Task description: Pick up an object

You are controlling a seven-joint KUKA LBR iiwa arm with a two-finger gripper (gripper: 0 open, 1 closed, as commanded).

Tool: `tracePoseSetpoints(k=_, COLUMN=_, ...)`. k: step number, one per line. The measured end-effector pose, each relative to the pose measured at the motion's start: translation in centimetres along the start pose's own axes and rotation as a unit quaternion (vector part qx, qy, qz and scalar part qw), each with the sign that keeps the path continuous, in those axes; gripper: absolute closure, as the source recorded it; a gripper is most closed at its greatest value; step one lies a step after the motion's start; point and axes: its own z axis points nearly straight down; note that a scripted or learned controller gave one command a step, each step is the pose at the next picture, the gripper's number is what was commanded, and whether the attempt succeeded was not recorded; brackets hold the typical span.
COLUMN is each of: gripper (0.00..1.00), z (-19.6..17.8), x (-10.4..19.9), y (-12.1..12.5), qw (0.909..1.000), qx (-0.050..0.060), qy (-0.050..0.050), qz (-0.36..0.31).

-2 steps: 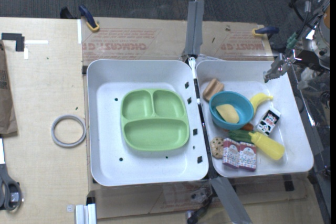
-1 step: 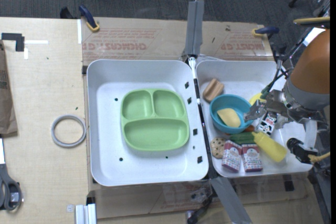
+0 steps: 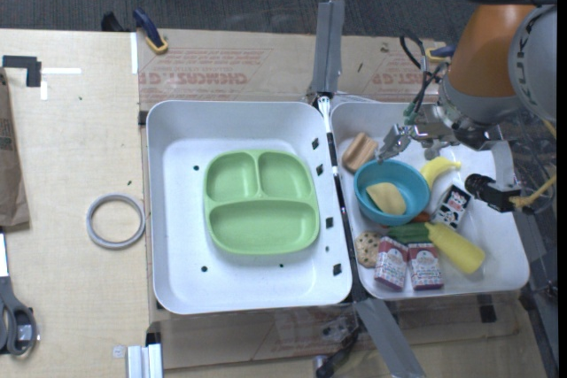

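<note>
1. Camera view: two white bins sit side by side at centre frame, the left bin (image 3: 168,217) wider and the right bin (image 3: 505,266) crowded, with a grey divider bar (image 3: 329,49) rising above their shared wall.
2. One grey arm with an orange band (image 3: 493,35) enters at the upper right, over the right bin's top corner.
3. One green divided plate (image 3: 261,201), three compartments, lies alone in the middle of the left bin, with bare white floor all round it.
4. One blue bowl (image 3: 392,188) holding a yellow chip-like piece sits in the right bin's upper left part.
5. One yellow bottle-shaped toy (image 3: 456,247) lies at lower right; one banana (image 3: 439,169) just right of the bowl.
6. Two red cartons (image 3: 408,266) stand side by side at the bottom edge; one black-and-white carton (image 3: 453,207) is above the bottle.
7. One bread-like piece (image 3: 358,151), one cookie (image 3: 368,249), one dark green item (image 3: 407,234).
8. The gripper (image 3: 395,140) hangs just above the bowl's upper rim; I cannot tell how its fingers stand or whether they hold anything.
9. One tape ring (image 3: 116,219) lies on the bench, left.
</note>
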Motion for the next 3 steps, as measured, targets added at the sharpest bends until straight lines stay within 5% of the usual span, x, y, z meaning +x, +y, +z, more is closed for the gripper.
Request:
tracePoseSetpoints(k=1, gripper=0.0, z=8.3, x=-1.0, y=-0.7, qw=0.9979, qx=0.0, qy=0.0, qz=-0.064)
tracePoseSetpoints(k=2, gripper=1.0, z=7.1, x=-1.7, y=-0.7, qw=0.9982, qx=-0.002, qy=-0.004, qz=-0.06)
tracePoseSetpoints(k=3, gripper=1.0, z=-1.6, x=0.4, y=0.9, qw=0.9993, qx=0.001, qy=0.0, qz=0.036)
